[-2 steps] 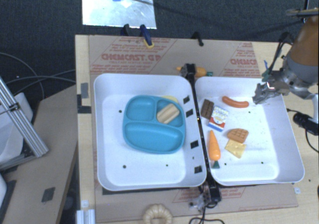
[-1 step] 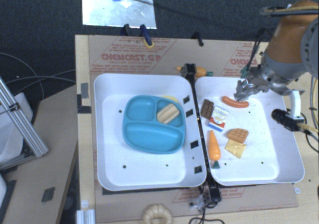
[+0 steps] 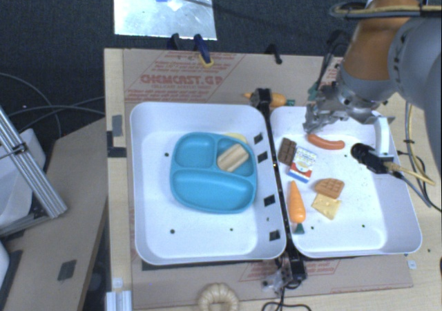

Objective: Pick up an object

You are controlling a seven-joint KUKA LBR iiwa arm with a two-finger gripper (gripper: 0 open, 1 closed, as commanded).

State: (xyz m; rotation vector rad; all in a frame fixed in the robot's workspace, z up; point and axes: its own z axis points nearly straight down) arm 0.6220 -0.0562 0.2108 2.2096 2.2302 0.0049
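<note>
Nearest the camera in the right bin (image 3: 394, 233) lie a smooth tapered carrot (image 3: 296, 202), a pale cheese wedge (image 3: 326, 205) and a ridged waffle square (image 3: 330, 186); further back sit a glossy packet (image 3: 302, 162), a brown chocolate block (image 3: 286, 151) and a slick, rounded sausage (image 3: 325, 142). The gripper (image 3: 319, 119) hovers just behind the sausage, whether open or closed cannot be told. A good pick likely means descending centred across the sausage's narrow width, since its curved skin may slip. The left bin (image 3: 148, 233) holds a 3-compartment blue plastic plate (image 3: 207, 189) carrying a bread roll (image 3: 233, 157).
</note>
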